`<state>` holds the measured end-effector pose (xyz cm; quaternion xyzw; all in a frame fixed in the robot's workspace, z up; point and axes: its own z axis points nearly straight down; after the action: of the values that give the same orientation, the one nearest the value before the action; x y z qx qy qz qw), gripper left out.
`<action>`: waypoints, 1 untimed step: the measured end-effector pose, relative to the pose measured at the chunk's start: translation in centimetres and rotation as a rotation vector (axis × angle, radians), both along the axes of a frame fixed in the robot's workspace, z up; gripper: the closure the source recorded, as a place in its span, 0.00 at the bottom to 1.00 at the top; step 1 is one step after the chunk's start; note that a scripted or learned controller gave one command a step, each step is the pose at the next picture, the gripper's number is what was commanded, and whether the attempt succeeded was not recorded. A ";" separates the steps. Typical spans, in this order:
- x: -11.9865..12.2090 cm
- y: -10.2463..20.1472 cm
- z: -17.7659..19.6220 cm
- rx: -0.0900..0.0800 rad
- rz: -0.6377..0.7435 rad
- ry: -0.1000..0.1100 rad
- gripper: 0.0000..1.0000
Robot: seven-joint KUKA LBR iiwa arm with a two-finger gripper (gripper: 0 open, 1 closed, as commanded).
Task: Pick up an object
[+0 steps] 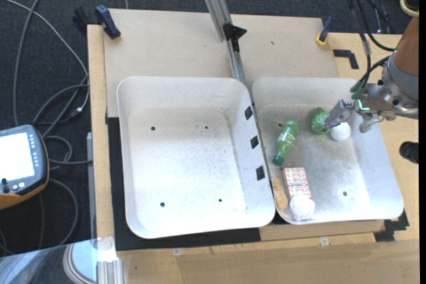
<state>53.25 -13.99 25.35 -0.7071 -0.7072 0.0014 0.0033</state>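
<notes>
From the camera view I see my gripper (353,115) low over the right bin (373,206), near its far right corner, with the arm (406,70) reaching in over the bin's right wall. The two fingers stand apart, one at about the white ball (341,132) and the other out toward the right wall, so I read the jaws as released and holding nothing. The ball lies just under the left finger and touches, or nearly touches, a small green lump (320,120) on its left; I cannot tell what that lump is. Nearer the bin's middle lies a green bottle (285,141) on its side, cap toward the near edge, and by the near edge, close to the wall it shares with the left bin (180,156), a carton (297,191) lies flat. My guess is the ball is light, smooth and prone to roll, so I would close across its middle, squarely. The bottle looks light and thin-walled; across the body is best. The carton is stiff, wide and harder to span.
</notes>
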 end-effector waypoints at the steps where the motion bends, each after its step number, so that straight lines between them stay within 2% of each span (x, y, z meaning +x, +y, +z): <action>1: 0.1 0.0 0.2 -0.001 0.000 -0.005 0.00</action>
<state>53.34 -14.00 25.56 -0.7069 -0.7073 0.0000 0.0011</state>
